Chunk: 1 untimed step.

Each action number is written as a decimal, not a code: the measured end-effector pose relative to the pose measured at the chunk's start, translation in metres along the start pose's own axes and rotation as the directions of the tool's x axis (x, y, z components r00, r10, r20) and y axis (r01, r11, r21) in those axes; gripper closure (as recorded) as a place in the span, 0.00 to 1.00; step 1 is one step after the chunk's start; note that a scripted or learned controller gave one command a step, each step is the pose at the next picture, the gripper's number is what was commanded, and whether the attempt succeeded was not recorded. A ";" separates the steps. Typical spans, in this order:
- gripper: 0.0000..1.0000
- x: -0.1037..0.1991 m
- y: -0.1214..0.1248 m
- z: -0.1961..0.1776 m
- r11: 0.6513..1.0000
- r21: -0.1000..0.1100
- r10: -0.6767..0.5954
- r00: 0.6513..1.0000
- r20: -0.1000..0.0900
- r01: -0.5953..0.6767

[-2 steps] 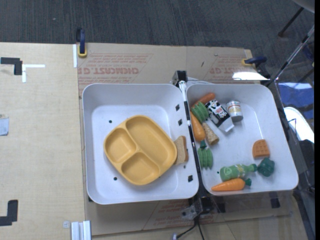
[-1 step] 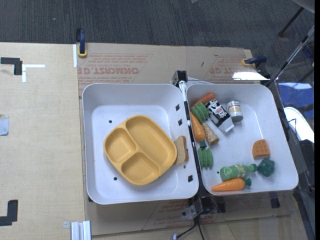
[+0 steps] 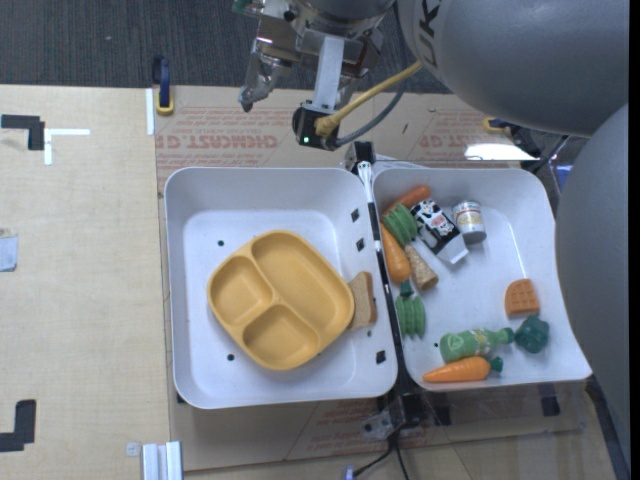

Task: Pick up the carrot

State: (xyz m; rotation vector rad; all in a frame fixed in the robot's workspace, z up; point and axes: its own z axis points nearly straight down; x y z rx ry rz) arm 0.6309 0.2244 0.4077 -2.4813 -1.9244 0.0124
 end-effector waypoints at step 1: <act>0.00 0.000 0.000 -0.001 1.000 -0.002 0.001 1.000 -0.001 -0.001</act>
